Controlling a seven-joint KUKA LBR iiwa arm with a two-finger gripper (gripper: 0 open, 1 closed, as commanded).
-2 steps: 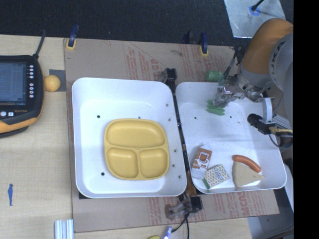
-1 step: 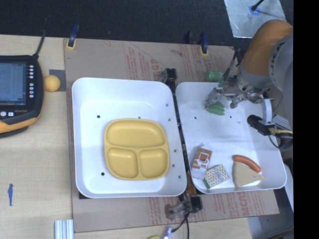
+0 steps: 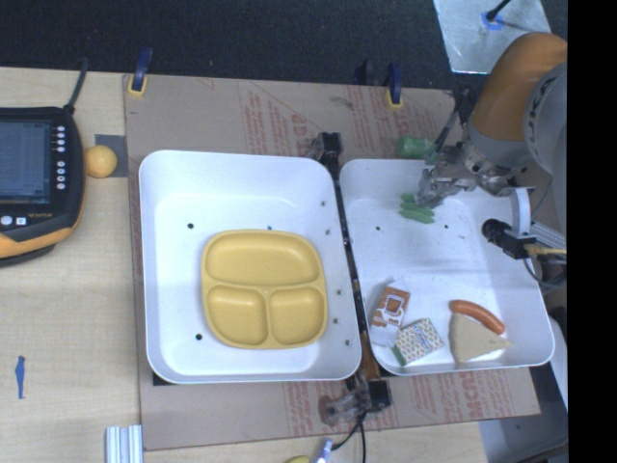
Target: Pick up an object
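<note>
Green toy (image 3: pixel 418 210) is seen lying in the right bin (image 3: pixel 453 258), near its far edge, with the claw (image 3: pixel 436 187) poised right above it; its opening cannot be told. Nearer, packets (image 3: pixel 390 312), a sausage (image 3: pixel 476 314) and a wedge (image 3: pixel 474 340) are crowded together.

green piece (image 3: pixel 418 210) | small, lying flat | right bin's (image 3: pixel 501 258) far-left part, at the pincer (image 3: pixel 431 189) tips

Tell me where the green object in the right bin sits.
The green object lies near the far edge of the right bin, just under the gripper.
</note>
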